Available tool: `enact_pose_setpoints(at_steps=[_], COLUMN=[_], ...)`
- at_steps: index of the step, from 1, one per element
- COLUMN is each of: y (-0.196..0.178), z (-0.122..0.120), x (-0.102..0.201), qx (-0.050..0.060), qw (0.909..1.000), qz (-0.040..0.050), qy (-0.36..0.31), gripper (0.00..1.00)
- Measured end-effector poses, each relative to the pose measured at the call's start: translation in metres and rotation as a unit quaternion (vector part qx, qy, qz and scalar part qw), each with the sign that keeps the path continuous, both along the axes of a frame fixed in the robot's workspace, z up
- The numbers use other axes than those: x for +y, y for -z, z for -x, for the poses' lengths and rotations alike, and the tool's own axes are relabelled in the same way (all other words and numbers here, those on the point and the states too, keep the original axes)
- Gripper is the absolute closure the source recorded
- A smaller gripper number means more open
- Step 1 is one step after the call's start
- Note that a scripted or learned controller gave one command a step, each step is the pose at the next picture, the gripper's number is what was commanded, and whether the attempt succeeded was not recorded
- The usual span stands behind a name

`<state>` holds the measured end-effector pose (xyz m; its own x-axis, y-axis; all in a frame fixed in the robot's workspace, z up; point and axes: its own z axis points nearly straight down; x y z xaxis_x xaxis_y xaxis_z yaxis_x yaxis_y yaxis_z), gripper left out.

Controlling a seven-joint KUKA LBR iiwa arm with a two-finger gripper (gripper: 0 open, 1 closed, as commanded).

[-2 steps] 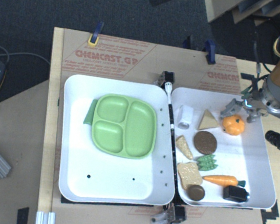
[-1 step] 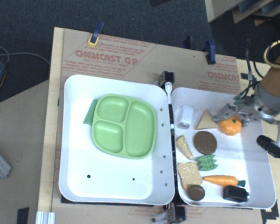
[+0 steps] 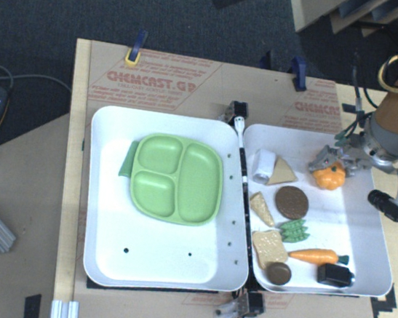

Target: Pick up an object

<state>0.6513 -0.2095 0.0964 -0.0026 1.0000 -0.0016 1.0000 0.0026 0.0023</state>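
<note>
Closest to the camera, in the right bin (image 3: 381, 246), a black block (image 3: 335, 275) and a brown disc (image 3: 278, 273) are parked along the front edge, with a carrot (image 3: 312, 256) just behind them and a slice of bread (image 3: 269, 247) beside it. A bit further in, a green leafy bit (image 3: 293, 229) is tucked between the bread and a brown patty (image 3: 291, 202), and a pale wedge (image 3: 261, 208) is set by the divider. Over in the left bin (image 3: 103, 214), a green divided plate (image 3: 177, 179) is laid flat in the middle. Further back on the right, a white cup (image 3: 263, 165) and a tan wedge (image 3: 282, 172) are found touching. At the far corner, the hand (image 3: 330, 164) is lowered right over an orange fruit (image 3: 328, 178), and it can't be told whether it's wide or narrow, or whether the fruit is actually held. All of it is carried by a worktop (image 3: 194, 88) covered in brown board.
</note>
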Motion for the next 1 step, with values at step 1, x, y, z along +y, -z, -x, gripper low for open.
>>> enact_pose_setpoints(at_steps=[1], y=[-0.0590], z=[0.0058], x=[0.0051], qx=[-0.001], qw=[1.0000], qz=[0.0002], qy=[0.001], gripper=[1.00])
